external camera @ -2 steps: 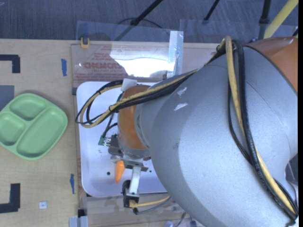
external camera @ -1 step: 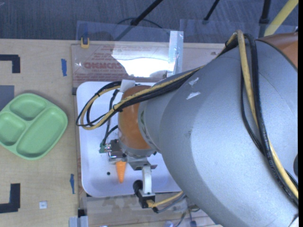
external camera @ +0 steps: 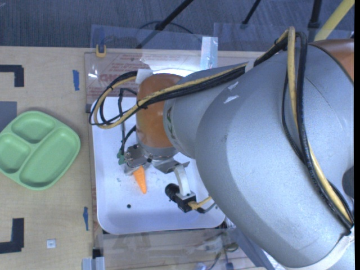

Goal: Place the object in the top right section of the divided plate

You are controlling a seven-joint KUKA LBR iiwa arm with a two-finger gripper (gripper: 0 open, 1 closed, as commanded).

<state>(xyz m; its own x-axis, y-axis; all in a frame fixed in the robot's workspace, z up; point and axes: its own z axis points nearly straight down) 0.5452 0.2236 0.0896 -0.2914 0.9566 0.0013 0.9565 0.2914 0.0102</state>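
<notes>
Step in hand: pickup, not transport. My pincer (external camera: pixel 136 163) is down in the white bin (external camera: pixel 112 207), right over the orange carrot-shaped object (external camera: pixel 140 180). The carrot's upper end sits at the pincer tip and the rest pokes out below it, toward the near wall of the bin. I can't tell how my pincer is set; my own wrist and arm cover it from above, so I can't call this a grasp. Carrot could be just lying on the bin floor under me.

Next move, my read: confirm grip, lift straight up clear of the bin wall, then travel left to the green divided plate (external camera: pixel 38 149), which sits well to the left of the pincer, out on the wooden bench (external camera: pixel 50 218). Target is its top right section, so the drop needs to land past the divider ridges, not on them.

Around the pincer: a small dark speck (external camera: pixel 129 207) on the bin floor below the carrot, a black fitting with cable (external camera: pixel 181 197) lower right of the pincer, and black cables (external camera: pixel 107 103) looping above left.

In the way: the bin's left wall between me and the plate. The cable loops could snag on a low sweep.
</notes>
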